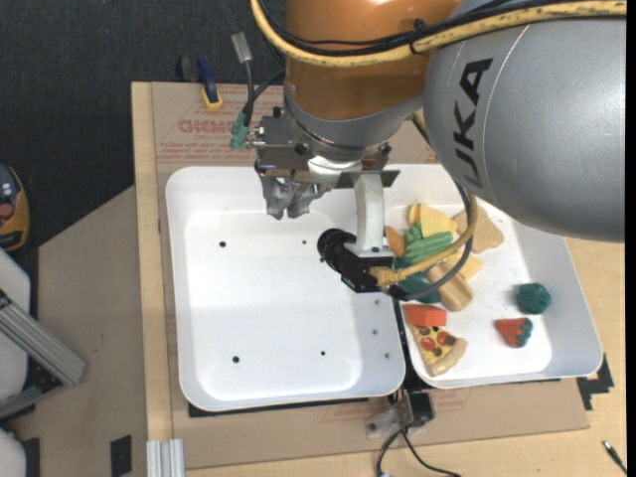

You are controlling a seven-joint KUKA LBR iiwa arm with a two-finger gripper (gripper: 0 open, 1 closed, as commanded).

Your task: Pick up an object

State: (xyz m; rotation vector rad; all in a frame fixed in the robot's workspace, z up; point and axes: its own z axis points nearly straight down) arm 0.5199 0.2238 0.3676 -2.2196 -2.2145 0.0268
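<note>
— Toys, then: which way do they lie from the tool (288, 199)?

— All of them lie to its right in our view and somewhat nearer us, in the right bin (568, 266). The tool hangs over the far part of the left bin (199, 296). We see nothing held in it, and from this slant we cannot tell whether it is released or clenched.

— What sits closest to the tool?

— The heap (442, 271), just past the rim the two bins share. It has a yellow cheese wedge (429, 217), a green stalk-like toy (425, 249) and some wooden pieces (457, 292). The stalk's long axis slants from near-left to far-right, so we judge it lies crosswise to a line drawn from the tool.

— And the counts?

— Two bins and one tool. Farther from the tool than the heap we count four loose toys: one orange-red wedge (425, 315), one pizza slice (437, 347), one watermelon slice (514, 331) and one dark green lump (534, 297). The heap overlaps too much for us to give a firm count.

— So what does the coming move turn on?

— In our judgement, on a sideways shift to the tool's right, across that shared rim, before any descent. The loose four are farther from the tool, but they stand apart from one another.
</note>
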